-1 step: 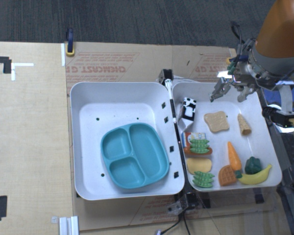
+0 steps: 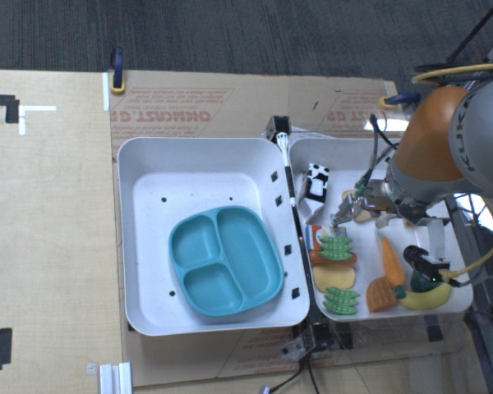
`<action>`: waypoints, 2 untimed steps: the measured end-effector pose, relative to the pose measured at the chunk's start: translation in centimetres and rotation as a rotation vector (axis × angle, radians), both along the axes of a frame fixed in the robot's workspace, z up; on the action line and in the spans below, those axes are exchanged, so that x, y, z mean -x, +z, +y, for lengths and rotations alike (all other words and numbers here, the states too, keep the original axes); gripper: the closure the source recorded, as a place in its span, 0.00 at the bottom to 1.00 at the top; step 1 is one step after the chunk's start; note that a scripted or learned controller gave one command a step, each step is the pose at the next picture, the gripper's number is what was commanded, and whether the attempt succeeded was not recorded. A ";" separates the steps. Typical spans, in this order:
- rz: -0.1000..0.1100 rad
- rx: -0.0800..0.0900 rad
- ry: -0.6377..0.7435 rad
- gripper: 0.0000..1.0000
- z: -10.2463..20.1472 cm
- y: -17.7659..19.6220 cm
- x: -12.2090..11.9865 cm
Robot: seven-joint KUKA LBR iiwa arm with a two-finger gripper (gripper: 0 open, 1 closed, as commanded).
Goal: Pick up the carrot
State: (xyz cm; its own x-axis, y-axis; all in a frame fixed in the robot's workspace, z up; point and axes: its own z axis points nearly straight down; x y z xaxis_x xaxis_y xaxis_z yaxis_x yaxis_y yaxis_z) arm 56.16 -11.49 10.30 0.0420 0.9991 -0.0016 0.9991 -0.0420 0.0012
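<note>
At the near edge of the right bin (image 2: 468, 298) lie a green leafy toy (image 2: 342, 300), an orange wedge (image 2: 380, 294) and a banana (image 2: 427, 295). The carrot (image 2: 392, 262) lies just behind them, tilted, apart from the claw (image 2: 345, 213), which hangs over a green-topped toy (image 2: 335, 248); whether it is clenched or released I cannot tell. The left bin (image 2: 140, 220) holds a teal divided plate (image 2: 225, 259). Mirrored red lettering on the worktop's cardboard (image 2: 172, 109) is not readable.
</note>
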 end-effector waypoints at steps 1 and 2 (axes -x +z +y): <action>-0.015 0.006 0.426 0.00 -0.9 -0.5 6.7; -0.016 0.001 0.419 1.00 -0.8 0.4 6.5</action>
